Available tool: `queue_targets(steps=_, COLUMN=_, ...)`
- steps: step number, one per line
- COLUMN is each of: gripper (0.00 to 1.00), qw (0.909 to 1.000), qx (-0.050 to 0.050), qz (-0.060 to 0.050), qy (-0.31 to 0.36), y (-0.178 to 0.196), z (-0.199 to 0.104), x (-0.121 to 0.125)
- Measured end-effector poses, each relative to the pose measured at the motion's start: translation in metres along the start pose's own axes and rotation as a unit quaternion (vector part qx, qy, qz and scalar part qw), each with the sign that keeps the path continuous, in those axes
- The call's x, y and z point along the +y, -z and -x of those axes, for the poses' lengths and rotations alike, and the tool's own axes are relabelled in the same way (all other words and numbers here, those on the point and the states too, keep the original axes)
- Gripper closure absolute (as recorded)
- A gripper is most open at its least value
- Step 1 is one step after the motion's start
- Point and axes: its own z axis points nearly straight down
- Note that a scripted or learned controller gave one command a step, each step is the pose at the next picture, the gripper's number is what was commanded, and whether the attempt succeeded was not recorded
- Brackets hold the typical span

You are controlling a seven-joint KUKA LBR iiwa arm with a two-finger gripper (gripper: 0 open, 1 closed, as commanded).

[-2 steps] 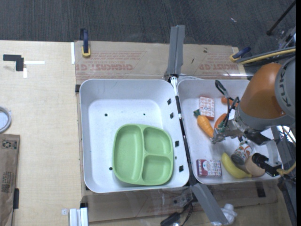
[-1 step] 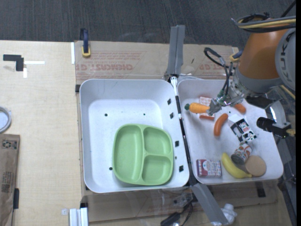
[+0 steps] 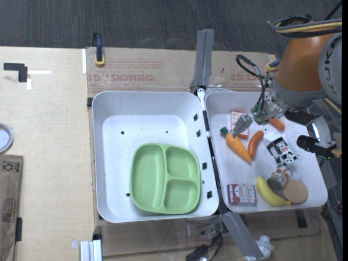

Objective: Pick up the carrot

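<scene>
The carrot (image 3: 237, 145) is found lying in the right bin (image 3: 312, 197), tip toward 5 o'clock, with a sausage (image 3: 254, 142) just beside it at 3 o'clock and the gripper (image 3: 242, 126) poised at its 12 o'clock, its grasp impossible to tell.

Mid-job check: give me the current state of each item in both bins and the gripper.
carrot: lying flat in the right bin, not lifted
gripper: just above the carrot's leafy end
sausage: lying beside the carrot
banana: lying at the near edge
green plate: flat in the left bin
</scene>
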Motion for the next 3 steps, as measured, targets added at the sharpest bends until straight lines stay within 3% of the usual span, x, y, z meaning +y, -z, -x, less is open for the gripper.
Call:
queue_targets(steps=1, gripper=0.0, qw=0.9885, qx=0.0, qz=0.0, qy=0.151, y=-0.1, z=0.016, x=-0.039)
queue_targets(steps=2, gripper=1.0, qw=0.9889, qx=-0.001, qz=0.001, qy=0.149, y=-0.091, z=0.017, x=-0.039)
queue_targets(steps=3, gripper=1.0, qw=0.9931, qx=-0.001, qz=0.001, qy=0.117, y=0.001, z=-0.046, x=-0.013)
